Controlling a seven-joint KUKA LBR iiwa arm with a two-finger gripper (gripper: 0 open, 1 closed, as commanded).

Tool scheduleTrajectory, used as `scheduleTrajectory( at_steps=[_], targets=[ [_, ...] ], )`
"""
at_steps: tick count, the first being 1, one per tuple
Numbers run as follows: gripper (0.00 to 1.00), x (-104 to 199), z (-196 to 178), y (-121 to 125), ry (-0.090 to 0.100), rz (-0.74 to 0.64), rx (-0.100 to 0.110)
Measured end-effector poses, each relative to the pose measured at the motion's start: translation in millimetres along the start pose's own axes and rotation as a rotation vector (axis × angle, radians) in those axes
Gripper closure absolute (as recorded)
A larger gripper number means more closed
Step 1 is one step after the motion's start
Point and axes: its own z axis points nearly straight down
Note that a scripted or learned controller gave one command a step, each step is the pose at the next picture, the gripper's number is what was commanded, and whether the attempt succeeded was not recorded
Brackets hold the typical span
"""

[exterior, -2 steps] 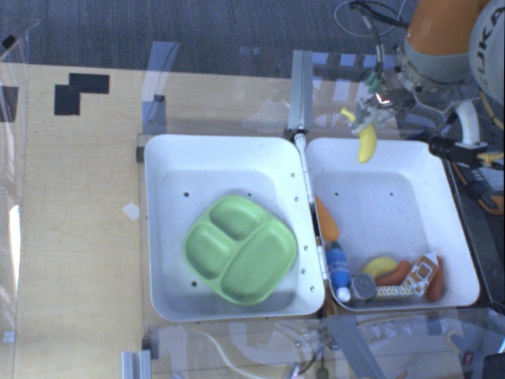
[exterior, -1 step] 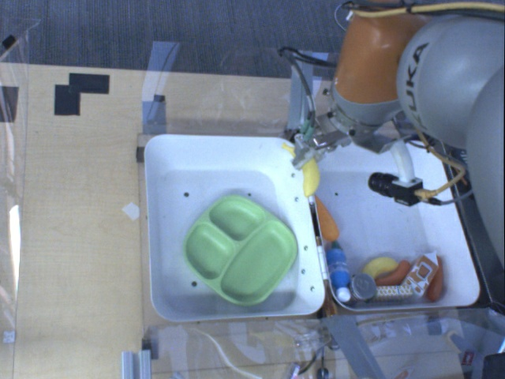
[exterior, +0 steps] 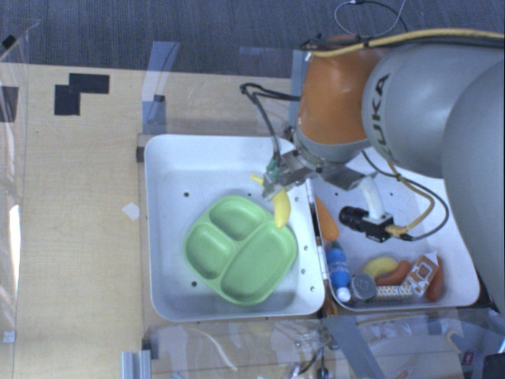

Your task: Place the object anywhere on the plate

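While the gripper (exterior: 278, 181) hangs over the left bin (exterior: 162, 212), a yellow banana (exterior: 280, 208) sits pinched between its fingers, just above the green divided plate's (exterior: 241, 249) upper right rim.

"UKA" lettering on the grey arm (exterior: 410, 93)

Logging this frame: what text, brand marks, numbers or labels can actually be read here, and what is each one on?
"UKA": part of the brand lettering on the grey arm; its start is hidden.
Blue bottle in the right bin: label too small to read.
Orange and white carton: print too blurred to read.
Green plate: no text.
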Motion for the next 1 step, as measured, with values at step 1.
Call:
scheduleTrajectory(
  at_steps=[1],
  targets=[
    [1.0, -1.6, -8.4, 1.7, 0.0, 0.002, -0.001]
  ],
)
